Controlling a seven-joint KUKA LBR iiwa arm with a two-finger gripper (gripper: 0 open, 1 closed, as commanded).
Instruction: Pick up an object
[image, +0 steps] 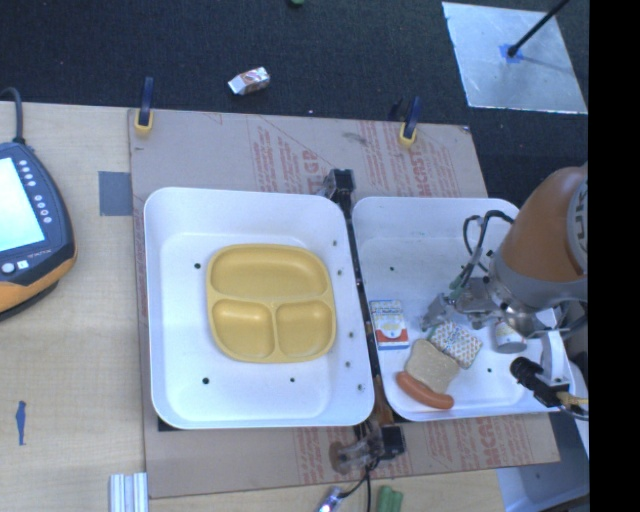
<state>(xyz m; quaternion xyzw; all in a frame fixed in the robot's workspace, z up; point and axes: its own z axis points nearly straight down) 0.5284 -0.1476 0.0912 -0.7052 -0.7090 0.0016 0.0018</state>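
Note:
The right bin (420, 235) holds a small red and white carton (388, 323), a slice of bread (432, 364), a reddish sausage (424, 391) and a small checkered white and blue object (458, 343). My gripper (455, 312) hangs low in this bin, just above and touching or nearly touching the checkered object, to the right of the carton. The grey arm with its orange band (548, 235) comes in from the right and hides the bin's right side. I see nothing lifted off the bin floor.
The left bin (170, 300) holds a yellow divided plate (270, 301). A teach pendant (28, 230) lies at the far left of the bench. Two clamps (144, 118) (409, 128) pin the cardboard at the back. A crumpled wrapper (249, 81) lies on the dark floor beyond.

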